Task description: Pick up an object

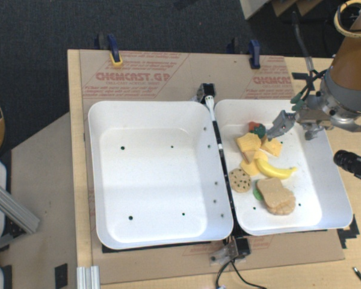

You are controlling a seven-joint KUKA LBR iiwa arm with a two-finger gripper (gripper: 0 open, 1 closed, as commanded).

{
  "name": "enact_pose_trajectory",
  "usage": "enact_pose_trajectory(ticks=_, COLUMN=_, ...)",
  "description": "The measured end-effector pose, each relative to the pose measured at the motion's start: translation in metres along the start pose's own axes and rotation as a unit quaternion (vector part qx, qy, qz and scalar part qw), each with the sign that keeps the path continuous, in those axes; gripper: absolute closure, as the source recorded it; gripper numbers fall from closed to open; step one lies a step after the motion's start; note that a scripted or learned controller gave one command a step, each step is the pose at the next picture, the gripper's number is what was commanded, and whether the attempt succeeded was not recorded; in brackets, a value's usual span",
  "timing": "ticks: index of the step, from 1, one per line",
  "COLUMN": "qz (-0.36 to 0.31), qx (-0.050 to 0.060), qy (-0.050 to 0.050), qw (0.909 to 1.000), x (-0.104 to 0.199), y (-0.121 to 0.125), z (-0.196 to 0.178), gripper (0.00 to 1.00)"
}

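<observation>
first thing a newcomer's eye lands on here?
Probably the cluster of toy food in the right bin: a yellow banana, cheese wedges, a cookie and a bread slice. Next, the gripper reaching in from the right, just above the cheese. The left bin shows bare white beside them.

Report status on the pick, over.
Gripper low over right bin, fingers unclear. Nothing seen held. Banana, cookie, bread crowded beside cheese wedge.

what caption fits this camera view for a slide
End effector hovers over the right white bin beside yellow cheese wedges, a yellow banana and a cookie.
</observation>
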State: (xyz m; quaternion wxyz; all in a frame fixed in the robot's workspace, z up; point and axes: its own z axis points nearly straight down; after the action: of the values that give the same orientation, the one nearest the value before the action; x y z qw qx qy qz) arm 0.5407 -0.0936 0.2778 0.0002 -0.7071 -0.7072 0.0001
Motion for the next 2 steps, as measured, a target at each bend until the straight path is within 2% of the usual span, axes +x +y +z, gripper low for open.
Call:
enact_pose_trajectory(ticks=1, qz=0.003, qx=0.005, qy=0.000, qw=1.0000, x=-0.063, y=-0.002, z=0.102, gripper=0.00)
enact_pose_trajectory(ticks=2, qz=-0.001, qx=0.004, qy=0.002, qw=1.0000, x=-0.015, y=-0.001, z=0.195, gripper=0.00)
